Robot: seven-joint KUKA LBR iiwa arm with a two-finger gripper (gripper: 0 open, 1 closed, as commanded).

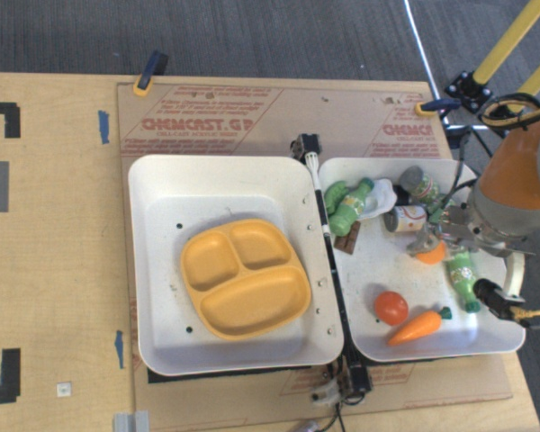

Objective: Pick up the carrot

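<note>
**Carrot lies loose in the right bin, arm at its far edge**

The carrot [416,326] lies on its side in the lower part of the right bin [369,331], its pointed orange end toward the lower left and its small green top toward the upper right. Nothing grips it. Just up and left of it, close by but apart, sits a round red tomato [391,307].

Right of the carrot, near the bin's right wall, a green bottle-like item [462,275] lies at a slant, and above that a small orange piece [431,253] rests under the arm's tooling. Further up the bin, a cluster of things crowds the top: a green plush toy [345,207] near the divider between the bins, a white crumpled item [379,198] beside it, a small can [405,220] on its side, and a grey-green round thing [420,185] near the upper wall. A dark brown block [346,238] lies just beneath the green toy.

The gripper [439,229] sits at the middle right of the frame, over the upper right part of the right bin, well apart from the carrot. Its fingers are lost among cables and clutter, so whether it is released or clenched cannot be told. The arm [513,192], grey with its orange band, enters from the right edge.

The left bin [162,205] holds a yellow divided plate [245,277], lying flat near its centre. Both bins rest on a cardboard sheet [198,120] on the wooden tabletop [54,241].
</note>
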